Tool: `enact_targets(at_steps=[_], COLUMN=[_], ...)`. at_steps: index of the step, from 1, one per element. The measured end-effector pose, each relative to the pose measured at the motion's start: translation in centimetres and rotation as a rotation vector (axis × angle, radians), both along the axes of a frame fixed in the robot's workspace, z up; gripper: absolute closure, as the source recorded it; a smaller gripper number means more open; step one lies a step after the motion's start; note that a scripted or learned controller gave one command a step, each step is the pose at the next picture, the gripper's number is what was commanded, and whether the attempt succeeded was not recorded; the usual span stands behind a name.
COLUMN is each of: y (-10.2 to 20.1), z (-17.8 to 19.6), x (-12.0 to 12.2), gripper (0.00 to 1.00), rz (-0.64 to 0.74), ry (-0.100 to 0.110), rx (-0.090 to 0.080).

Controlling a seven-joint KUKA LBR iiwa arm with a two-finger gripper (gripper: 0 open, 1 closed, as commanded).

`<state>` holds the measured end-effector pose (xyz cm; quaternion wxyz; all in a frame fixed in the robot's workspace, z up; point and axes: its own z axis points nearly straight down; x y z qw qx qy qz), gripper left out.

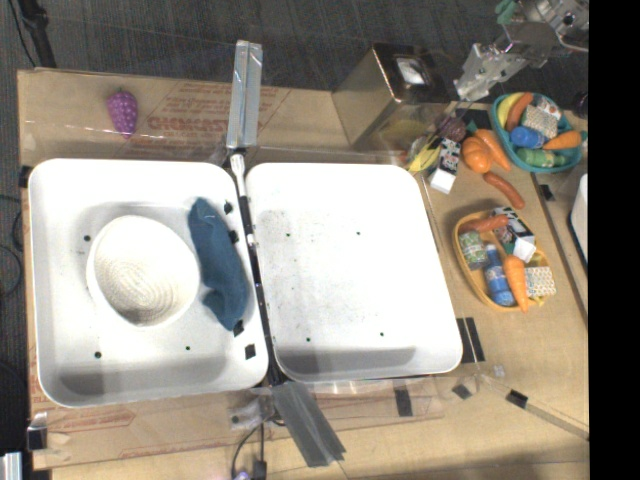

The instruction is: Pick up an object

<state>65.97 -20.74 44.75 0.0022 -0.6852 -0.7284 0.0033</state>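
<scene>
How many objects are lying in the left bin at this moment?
2. A white woven, cap-like object lies in the middle of the left bin, and a blue cloth-like object lies against its right side, by the divider. Nothing seems to be hidden under them, though I can't be sure.

You can make out only 1 patch of print: faint reddish lettering on the cardboard sheet (190, 116) behind the left bin (50, 368), just right of the purple object (123, 111) lying on that sheet. The letters are too blurred and pale to read as words. More reddish marks sit on the cardboard strip in front of the left bin, also unreadable. The small packages in the yellow bowl (462, 251), right of the right bin (430, 268), carry printed labels, but you cannot read any text or numbers on them.
</scene>
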Motion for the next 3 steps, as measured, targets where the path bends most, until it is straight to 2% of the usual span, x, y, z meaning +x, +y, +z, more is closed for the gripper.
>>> enact_targets(at_steps=[1,3], y=[5.8,6.2], z=[-0.8,0.6], x=[-1.9,-1.5], gripper=[1.0,1.0], rz=[-0.305,-0.285], ry=[0.001,0.013], rx=[0.0,-0.003])
